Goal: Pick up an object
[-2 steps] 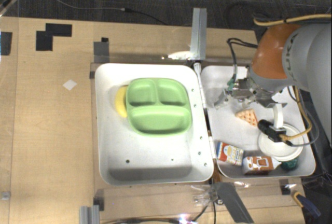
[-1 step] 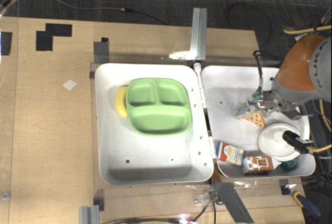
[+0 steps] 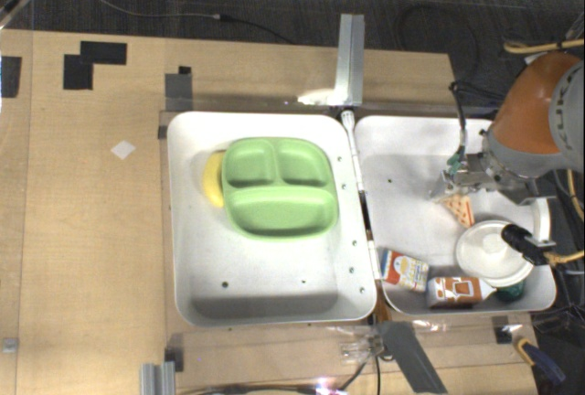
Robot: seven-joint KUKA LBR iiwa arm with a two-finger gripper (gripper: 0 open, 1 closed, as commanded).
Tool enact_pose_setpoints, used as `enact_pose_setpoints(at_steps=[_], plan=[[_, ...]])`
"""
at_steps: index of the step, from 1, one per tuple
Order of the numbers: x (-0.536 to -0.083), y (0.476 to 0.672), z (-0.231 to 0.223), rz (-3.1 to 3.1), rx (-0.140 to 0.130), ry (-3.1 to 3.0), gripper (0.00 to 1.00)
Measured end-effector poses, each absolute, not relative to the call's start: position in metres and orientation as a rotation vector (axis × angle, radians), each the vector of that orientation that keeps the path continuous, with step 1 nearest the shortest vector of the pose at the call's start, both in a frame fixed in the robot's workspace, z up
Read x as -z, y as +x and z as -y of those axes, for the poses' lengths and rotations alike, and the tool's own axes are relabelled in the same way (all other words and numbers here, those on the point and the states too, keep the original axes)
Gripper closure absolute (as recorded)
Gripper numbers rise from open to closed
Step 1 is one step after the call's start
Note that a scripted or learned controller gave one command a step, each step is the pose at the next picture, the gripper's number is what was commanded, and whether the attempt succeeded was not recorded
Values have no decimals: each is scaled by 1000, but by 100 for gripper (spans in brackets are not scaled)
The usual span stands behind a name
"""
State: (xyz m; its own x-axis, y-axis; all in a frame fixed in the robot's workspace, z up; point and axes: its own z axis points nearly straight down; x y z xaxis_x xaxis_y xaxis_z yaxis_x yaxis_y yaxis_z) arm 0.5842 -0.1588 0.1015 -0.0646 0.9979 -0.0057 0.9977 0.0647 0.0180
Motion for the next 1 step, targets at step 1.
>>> enact_pose_setpoints(at_steps=[1], plan=[[-196,598,98,-2203,-6,2235,100]])
